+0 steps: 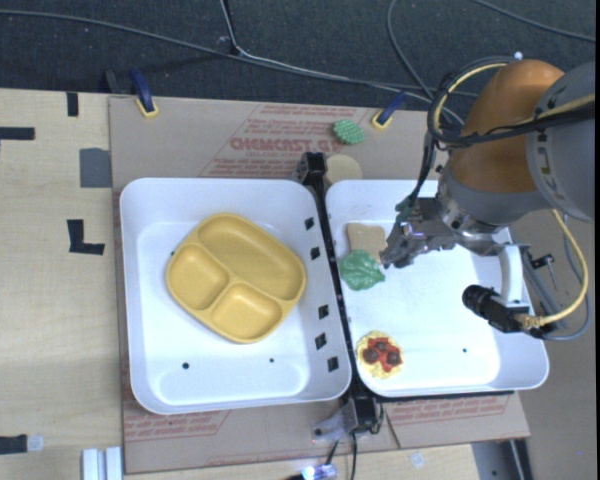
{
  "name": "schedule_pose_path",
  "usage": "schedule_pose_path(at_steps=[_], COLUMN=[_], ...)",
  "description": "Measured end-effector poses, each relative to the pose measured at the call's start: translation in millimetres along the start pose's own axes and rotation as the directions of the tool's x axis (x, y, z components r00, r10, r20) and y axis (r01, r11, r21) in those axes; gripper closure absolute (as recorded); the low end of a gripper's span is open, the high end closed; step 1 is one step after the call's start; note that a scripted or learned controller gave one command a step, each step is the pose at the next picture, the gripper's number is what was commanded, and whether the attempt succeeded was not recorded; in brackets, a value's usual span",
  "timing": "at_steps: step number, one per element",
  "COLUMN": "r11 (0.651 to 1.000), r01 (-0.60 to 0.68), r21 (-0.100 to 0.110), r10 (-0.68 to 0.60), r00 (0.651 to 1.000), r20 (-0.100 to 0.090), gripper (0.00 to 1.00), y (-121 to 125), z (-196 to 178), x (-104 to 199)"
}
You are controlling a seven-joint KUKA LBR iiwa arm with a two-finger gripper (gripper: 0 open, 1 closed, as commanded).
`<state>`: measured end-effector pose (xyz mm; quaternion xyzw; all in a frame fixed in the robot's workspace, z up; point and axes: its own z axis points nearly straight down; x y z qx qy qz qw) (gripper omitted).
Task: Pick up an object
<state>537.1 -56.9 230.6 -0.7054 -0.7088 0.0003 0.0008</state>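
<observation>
Green toy (361, 269) just left (touching?) of tool (394, 252)

Grey arm (570, 153), orange band, black cables, dark metal hand (398, 248)

A soft green leafy lettuce-like piece (361, 270) lies crumpled in the right white bin (480, 368), close to its left wall. Touching its upper edge is a flat tan bread-like slice (363, 236). Well apart, near the bin's front left corner, a small round yellow pizza-like piece with red topping (380, 354) lies flat.
</observation>
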Motion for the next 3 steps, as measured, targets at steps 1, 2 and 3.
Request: schedule_pose_path(at_steps=[1,2,3], r11=[1.0,1.0,1.0], r01=[0.001,0.003,0.001], r21=[0.001,0.001,0.002], r10=[-0.001,-0.003,-0.001], r00=[1.0,1.0,1.0], r20=[0.0,-0.001,0.0], gripper=[1.0,1.0,1.0], y=[-5,-23,-30], z=[11,8,16], x=[49,104,152])
